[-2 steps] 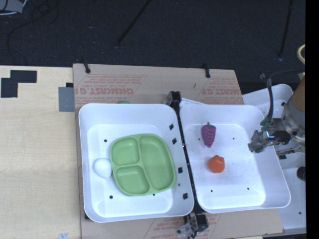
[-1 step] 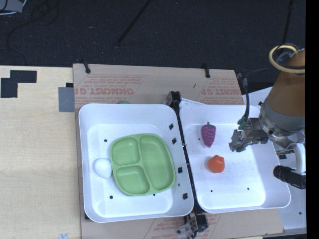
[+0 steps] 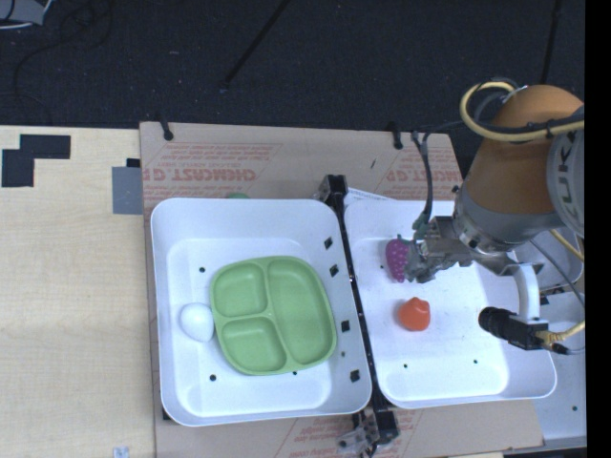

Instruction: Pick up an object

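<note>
A purple bunch of grapes (image 3: pixel 396 259) lies in the right bin (image 3: pixel 449 380), near its back left part, right against the end effector (image 3: pixel 420 260). A small orange-red fruit (image 3: pixel 414 315) sits in the same bin, nearer the front and apart from the grapes. In the left bin (image 3: pixel 181 232), a white egg (image 3: pixel 197 322) rests touching the left edge of a green divided plate (image 3: pixel 272 315).

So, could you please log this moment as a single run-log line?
gripper at purple object in right bin | hold: unconfirmed | orange object loose nearby | left bin: green tray, white ball
</note>
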`<state>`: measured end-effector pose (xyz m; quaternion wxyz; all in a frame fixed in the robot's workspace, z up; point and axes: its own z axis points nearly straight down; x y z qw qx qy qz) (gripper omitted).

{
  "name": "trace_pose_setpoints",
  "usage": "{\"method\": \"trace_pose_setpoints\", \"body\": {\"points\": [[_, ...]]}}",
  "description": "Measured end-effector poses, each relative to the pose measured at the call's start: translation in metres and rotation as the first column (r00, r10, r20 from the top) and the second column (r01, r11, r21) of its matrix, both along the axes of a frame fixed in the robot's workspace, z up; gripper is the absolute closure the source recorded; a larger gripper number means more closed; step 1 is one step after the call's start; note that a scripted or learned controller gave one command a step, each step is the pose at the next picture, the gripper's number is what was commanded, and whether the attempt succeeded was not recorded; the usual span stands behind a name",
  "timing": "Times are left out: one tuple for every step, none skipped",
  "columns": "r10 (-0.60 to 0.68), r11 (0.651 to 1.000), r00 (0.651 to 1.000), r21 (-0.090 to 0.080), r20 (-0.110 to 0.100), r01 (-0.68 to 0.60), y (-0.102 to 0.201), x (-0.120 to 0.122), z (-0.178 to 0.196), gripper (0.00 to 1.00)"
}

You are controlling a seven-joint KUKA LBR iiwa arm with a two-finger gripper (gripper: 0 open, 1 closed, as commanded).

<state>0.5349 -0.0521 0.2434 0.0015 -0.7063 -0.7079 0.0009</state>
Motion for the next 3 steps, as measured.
{"method": "trace_pose_setpoints", "body": {"points": [[0.0, 1.0, 1.0, 0.0, 0.0, 0.0, 0.049, 0.017, -0.015, 1.0], [0.003, 1.0, 1.0, 0.001, 0.001, -0.003, 0.106, 0.041, -0.019, 1.0], [0.001, 1.0, 1.0, -0.001, 0.002, -0.001, 0.157, 0.056, -0.008, 1.0]]}}
